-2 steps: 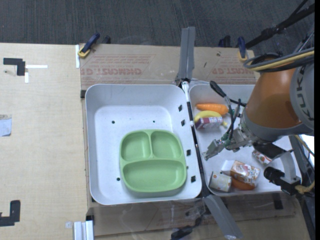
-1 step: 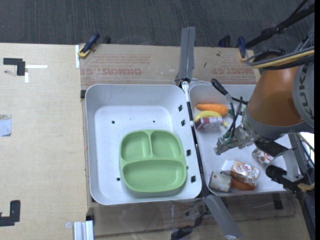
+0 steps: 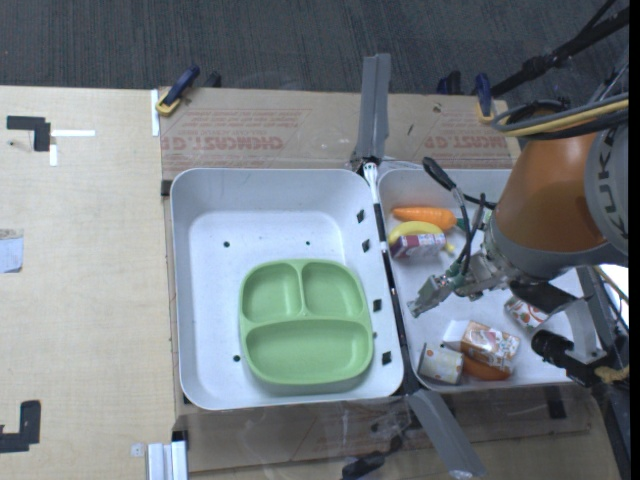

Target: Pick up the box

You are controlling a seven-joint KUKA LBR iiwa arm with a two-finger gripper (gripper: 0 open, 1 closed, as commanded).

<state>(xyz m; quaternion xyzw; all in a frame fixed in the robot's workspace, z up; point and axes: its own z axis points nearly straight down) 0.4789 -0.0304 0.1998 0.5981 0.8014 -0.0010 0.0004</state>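
Note:
The box [image 3: 491,345] is a small orange and white carton lying tilted near the front of the right bin [image 3: 455,383]. It rests partly on a red-orange item [image 3: 484,371]. My gripper [image 3: 428,301] hangs over the middle of the right bin, up and to the left of the box and apart from it. Nothing shows between its tips. The orange band of the arm [image 3: 555,203] fills the space above the bin's right side and hides part of it.
At the back of the right bin lie a carrot [image 3: 424,214], a banana [image 3: 418,232] and a purple packet [image 3: 415,248]. A white cup [image 3: 439,365] sits at the front, a small can [image 3: 524,314] to the right. The left bin [image 3: 200,268] holds a green divided plate [image 3: 305,321].

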